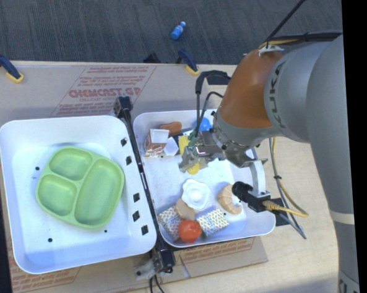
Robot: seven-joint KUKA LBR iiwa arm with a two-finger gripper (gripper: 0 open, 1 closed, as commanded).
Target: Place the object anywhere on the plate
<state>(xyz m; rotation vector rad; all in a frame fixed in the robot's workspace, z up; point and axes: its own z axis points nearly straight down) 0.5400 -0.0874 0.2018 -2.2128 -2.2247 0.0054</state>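
The gripper (193,154) is mostly buried under the arm's (279,93) wrist over the right bin (263,226), near a yellow object (193,167), but whether it's spread or pinching anything honestly can't be told. The green plate (80,186) is sat in the left bin (22,245), and "CHEMCAST GP" can be read on the cardboard (105,89) behind.

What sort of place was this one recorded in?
Probably a robotics lab bench set up for pick-and-place trials: two white bins clamped side by side, toy food such as a tomato, and a green plate.
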